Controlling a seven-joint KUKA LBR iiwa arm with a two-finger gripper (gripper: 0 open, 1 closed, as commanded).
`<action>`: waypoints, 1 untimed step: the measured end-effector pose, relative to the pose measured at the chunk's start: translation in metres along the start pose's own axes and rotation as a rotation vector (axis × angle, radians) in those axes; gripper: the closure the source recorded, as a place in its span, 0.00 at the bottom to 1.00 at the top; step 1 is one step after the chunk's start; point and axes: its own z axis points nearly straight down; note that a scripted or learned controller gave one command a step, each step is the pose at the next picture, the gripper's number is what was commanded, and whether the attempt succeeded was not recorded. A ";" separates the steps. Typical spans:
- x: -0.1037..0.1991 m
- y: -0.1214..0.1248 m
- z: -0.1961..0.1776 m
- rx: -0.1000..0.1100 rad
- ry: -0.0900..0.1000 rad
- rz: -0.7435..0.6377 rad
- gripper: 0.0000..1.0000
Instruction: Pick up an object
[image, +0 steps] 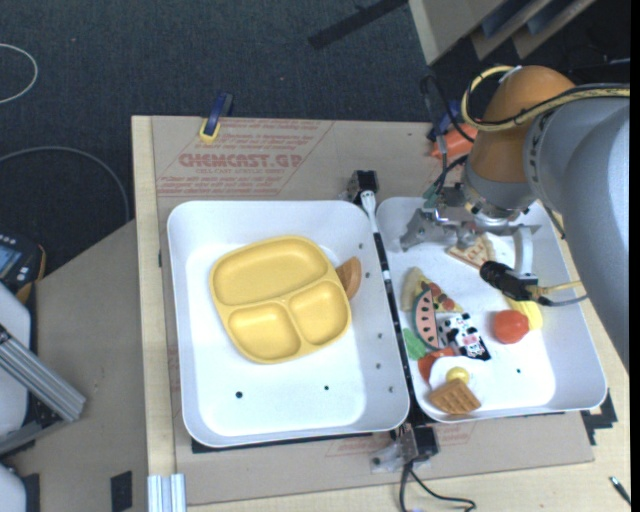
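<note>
Gripper (468, 228) hangs low over the far end of the right bin (575, 385), at about one o'clock from the middle of the view. It hangs from the grey arm (580, 150), which comes in from the three o'clock side, with its orange band (512, 110) bent above the wrist. Grey metal parts spread out beneath the wrist, one reaching toward nine o'clock and another toward four o'clock, but whether the fingers stand wide or narrow I cannot tell, and nothing can be seen gripped between them. A pale cracker-like piece (470, 252) lies just under the gripper.

Other things sit in the right bin, toward six o'clock from the gripper. A watermelon slice (428, 310) lies near the bin's left wall, with a black and white toy (462, 335) touching it. A red ball (511, 326) sits beside a yellow piece (530, 314) at the three o'clock side of the group. A waffle-coloured piece (457, 399) rests at the near edge, by something red (436, 362).

In the left bin (200, 400) lies a yellow divided plate (280, 298) with three compartments. A brown object (349, 276) rests against its three o'clock rim.
</note>
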 end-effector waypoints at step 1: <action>-0.001 0.002 -0.015 -0.008 -0.004 -0.001 1.00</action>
